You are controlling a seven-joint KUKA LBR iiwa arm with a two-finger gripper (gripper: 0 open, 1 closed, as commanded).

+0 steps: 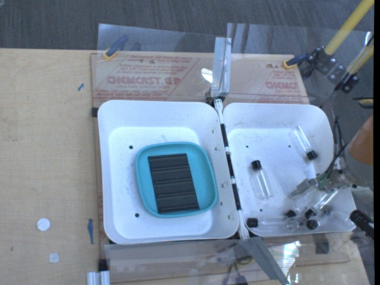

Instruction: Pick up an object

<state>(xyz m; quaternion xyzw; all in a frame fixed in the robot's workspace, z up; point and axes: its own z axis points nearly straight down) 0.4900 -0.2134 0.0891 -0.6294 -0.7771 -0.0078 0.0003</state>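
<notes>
Reaching low into the right bin point(279, 114): the arm comes in from the right edge, its orange band partly seen at that edge.
Hand point(313, 189): down among the vials at the bin's near right corner; the finger spread cannot be told, because clear glass and metal overlap there.
Nearest objects: a cluster of clear vials with black caps point(306, 212), touching or just beside the hand, lying at mixed angles.
Free vial point(260, 179): well to the left of the hand, long axis running roughly away from the camera, cap at the far end.
Upper vial point(304, 142): beyond the hand, tilted, cap toward the near right.
Left bin point(119, 129): holds a teal tray point(205, 177) with a dark ribbed block point(173, 183); far from the hand.
Desk point(41, 129): bare wood left of the bins.
Judgement: the cluster is the likeliest target.
</notes>
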